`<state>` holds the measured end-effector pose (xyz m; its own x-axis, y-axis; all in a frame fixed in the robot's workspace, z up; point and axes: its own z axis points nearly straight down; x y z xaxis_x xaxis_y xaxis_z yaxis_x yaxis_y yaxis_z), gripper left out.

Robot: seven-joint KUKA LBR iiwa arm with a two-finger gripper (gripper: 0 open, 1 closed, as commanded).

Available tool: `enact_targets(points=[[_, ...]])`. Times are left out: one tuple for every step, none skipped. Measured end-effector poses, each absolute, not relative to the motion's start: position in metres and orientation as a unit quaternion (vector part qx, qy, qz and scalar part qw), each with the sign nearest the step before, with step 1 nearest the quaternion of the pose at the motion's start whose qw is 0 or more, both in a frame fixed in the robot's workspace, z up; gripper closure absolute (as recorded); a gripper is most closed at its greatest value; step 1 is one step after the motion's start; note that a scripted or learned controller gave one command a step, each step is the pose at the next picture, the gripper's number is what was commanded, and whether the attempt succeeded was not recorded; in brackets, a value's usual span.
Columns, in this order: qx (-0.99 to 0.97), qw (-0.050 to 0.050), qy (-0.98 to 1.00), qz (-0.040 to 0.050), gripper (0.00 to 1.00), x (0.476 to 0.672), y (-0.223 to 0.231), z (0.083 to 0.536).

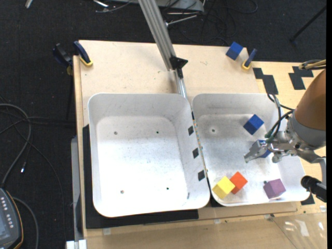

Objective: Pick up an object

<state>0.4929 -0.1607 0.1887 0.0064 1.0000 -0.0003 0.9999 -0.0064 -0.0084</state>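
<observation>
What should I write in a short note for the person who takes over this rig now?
Tool: low over the right bin, holding nothing; finger state unclear.
Things in the right bin: blue cube just above the tool, yellow cube touching orange cube near the front, purple cube at the front right.
Done: nothing picked yet.
Left: grasp one cube and lift it.

arm point(316, 113): cut off at right edge | claw point(263, 150): finger gap too small to tell
</observation>
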Motion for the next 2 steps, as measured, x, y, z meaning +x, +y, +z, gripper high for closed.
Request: enact_targets(points=[[-0.707,0.002,-0.707,0.0019,0.0,0.53,-0.179,0.111],[-0.706,-0.001,-0.709,-0.0004,0.0,0.589,-0.18,0.094]])
